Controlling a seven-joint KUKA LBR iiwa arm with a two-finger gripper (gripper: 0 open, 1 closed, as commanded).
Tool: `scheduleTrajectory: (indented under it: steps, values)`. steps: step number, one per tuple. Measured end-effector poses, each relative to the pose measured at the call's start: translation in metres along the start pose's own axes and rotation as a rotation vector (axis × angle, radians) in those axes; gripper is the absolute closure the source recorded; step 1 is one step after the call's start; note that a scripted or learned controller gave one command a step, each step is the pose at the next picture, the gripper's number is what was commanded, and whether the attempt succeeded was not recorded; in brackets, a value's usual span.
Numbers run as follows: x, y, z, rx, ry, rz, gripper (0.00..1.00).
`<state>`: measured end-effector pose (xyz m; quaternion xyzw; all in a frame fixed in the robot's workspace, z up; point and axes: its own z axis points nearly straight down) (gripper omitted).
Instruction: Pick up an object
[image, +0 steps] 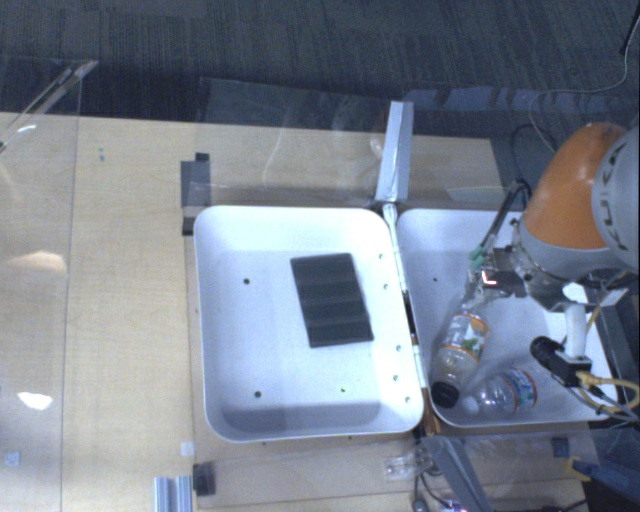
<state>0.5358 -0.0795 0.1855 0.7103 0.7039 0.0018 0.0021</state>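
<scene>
A clear bottle (460, 345) is lying in the right bin (440, 240), beside another bottle (505, 392). The gripper (487, 276) is hanging just above it; I cannot tell its state. A dark pad (331, 299) is lying in the left bin (230, 330).

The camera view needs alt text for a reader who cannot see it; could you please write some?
A grey arm with an orange band reaches into the right white bin, above two clear plastic bottles lying there. The left white bin holds a dark ridged rectangular block.
</scene>
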Motion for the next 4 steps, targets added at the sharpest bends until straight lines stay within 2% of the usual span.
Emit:
scheduleTrajectory:
  steps: [1, 2, 3, 4]
  values:
    - [0.000, 0.000, 0.000, 0.000, 0.000, 0.000, 0.00]
    - [-0.036, -0.020, 0.094, -0.018, -0.006, -0.060, 0.00]
    - [-0.035, -0.018, 0.082, -0.025, -0.006, -0.063, 1.00]
    - [0.038, 0.042, 0.000, 0.000, -0.001, -0.152, 1.00]
